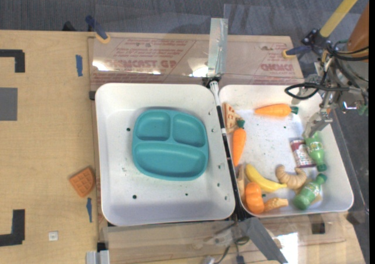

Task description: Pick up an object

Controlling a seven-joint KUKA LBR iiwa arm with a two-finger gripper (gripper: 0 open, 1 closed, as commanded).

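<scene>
The right bin (343,198) holds several toy foods. An orange carrot (273,110) lies near its back, and a second carrot (238,143) lies along its left wall. A yellow banana (263,179), a small pumpkin (253,196) and a tan pastry (291,176) sit near the front. A dark red packet (301,154) lies beside a green bottle (316,151), and another green bottle (309,195) sits at the front right. My gripper (320,122) hangs over the bin's right side, just above the upper green bottle, with nothing seen held.
The left bin (111,104) holds a teal divided plate (170,143). An orange waffle toy (82,181) lies on the wooden bench to the left. A clear upright panel (218,46) stands behind the bins. Cables (304,88) hang by the arm.
</scene>
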